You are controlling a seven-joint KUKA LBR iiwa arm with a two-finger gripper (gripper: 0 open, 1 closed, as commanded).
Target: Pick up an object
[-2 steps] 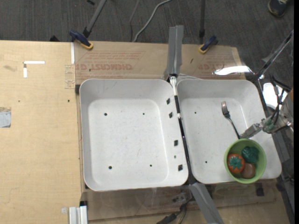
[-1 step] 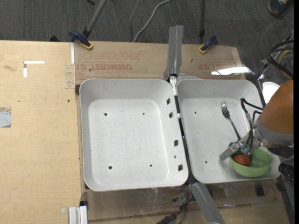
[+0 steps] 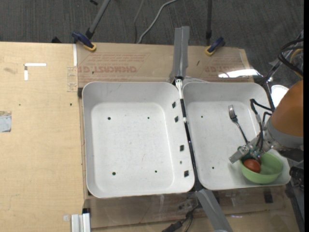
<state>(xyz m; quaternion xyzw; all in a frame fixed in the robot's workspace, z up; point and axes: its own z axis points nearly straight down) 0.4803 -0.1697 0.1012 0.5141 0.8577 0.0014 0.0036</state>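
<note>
Camera view showed the arm [image 3: 289, 115] reaching in from three o'clock, its gripper [image 3: 252, 152] lowered into the right bin [image 3: 212, 129] at about the four o'clock corner. Whether the gripper was open or closed could not be told, since the wrist and cabling hid that part; nothing could be seen held.

The likely targets sat crowded together. A green bowl [image 3: 266, 172] lay against the bin's four o'clock corner, and a red, tomato-like object [image 3: 251, 166] rested inside the bowl at its nine o'clock side, directly under the gripper. A metal fork [image 3: 237, 121] lay toward twelve o'clock of the bowl, its tines pointing to twelve and its handle running down to the gripper. The left bin [image 3: 130, 139] sat alongside at nine o'clock.

Several things could have gone wrong from that pose. The round red object looked smooth and could have squirted out sideways if pinched off-centre. The bowl rim was touching or just beside the gripper, so a closing grip might have caught the rim instead, tipping the bowl and spilling its contents. The fork handle lay so near that it could have been nudged or trapped along with the target. The bin wall at the corner also left little room for a clean approach.
</note>
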